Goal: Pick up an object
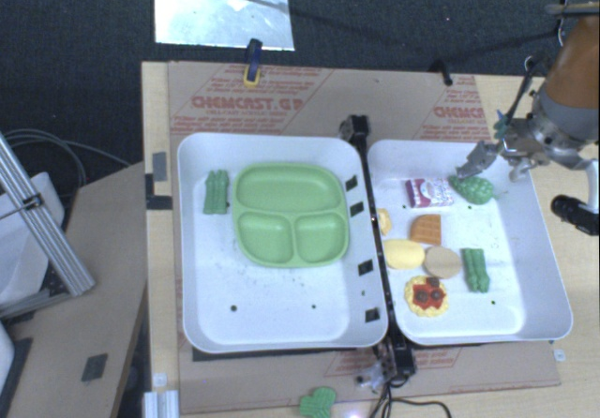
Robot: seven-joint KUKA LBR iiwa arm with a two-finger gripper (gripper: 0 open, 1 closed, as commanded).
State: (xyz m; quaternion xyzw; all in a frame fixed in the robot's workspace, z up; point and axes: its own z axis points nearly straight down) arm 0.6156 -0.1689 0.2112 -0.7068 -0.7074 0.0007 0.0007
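Over the right bin [539, 247], your gripper [475, 163] sits just above the green toy [473, 189]; can't tell if it's gripping.

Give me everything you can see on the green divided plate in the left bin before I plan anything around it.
The green divided plate is pale green, looks like matte plastic, and is a rounded rectangle with three compartments: one wide one along the far side and two smaller ones on the near side. All three look bare. It lies flat, right side up, near the middle of the left bin, a little toward the far wall. A green ridged toy vegetable lies just to its left, apart from it. Nothing touches the plate but the bin floor.
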